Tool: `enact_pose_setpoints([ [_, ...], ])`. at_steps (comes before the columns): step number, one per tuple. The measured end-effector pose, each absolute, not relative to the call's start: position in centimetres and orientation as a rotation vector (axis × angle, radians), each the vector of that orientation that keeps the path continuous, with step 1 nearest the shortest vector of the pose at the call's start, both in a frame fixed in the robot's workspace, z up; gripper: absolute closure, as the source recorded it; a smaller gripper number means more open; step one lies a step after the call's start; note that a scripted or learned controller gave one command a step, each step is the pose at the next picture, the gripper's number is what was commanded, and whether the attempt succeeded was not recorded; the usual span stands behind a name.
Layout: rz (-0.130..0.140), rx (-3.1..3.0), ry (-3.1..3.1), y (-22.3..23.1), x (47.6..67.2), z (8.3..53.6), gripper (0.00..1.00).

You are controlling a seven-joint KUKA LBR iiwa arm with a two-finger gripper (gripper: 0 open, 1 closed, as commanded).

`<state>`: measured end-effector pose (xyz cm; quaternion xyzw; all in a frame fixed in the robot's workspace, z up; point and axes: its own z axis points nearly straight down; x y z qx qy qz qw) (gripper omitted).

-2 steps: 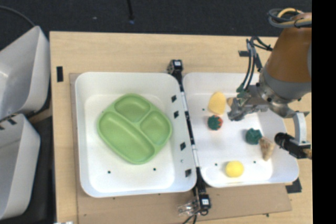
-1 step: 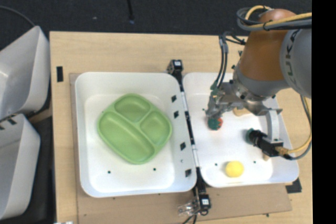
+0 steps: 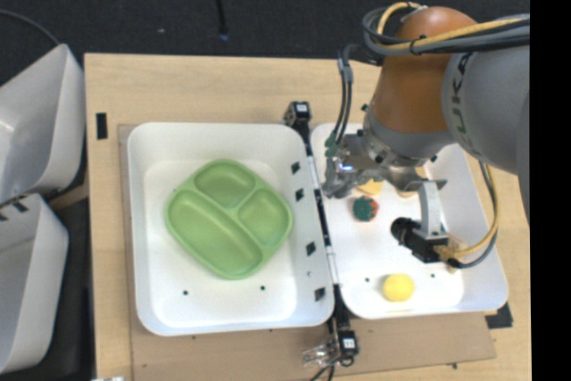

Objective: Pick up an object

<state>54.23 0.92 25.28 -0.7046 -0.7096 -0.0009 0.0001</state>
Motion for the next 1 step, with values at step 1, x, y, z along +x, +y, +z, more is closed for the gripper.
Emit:
enact_pose_setpoints([
  [1, -0.002, -2.213, -2.229, 5.73, 55.05, 25.22, 1.0],
])
